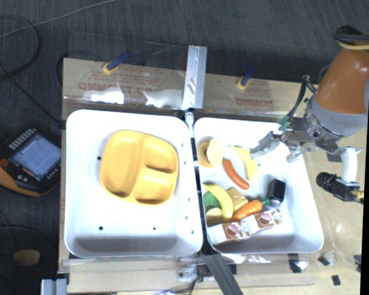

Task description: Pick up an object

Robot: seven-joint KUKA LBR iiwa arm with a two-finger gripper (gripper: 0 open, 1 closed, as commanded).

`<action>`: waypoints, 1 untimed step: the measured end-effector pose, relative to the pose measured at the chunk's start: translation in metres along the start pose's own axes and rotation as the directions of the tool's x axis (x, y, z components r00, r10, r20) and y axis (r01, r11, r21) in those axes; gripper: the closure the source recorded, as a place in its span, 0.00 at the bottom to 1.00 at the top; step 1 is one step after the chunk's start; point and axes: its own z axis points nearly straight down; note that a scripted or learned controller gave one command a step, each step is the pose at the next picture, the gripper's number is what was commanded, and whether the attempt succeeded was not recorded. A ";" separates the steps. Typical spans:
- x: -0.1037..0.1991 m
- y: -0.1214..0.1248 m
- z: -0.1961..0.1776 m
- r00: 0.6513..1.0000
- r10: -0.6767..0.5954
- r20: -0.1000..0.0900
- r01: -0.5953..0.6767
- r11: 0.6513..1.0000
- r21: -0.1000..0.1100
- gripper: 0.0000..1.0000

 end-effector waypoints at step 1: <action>0.028 0.007 0.152 0.998 -0.069 -0.001 0.069 0.998 0.001 0.00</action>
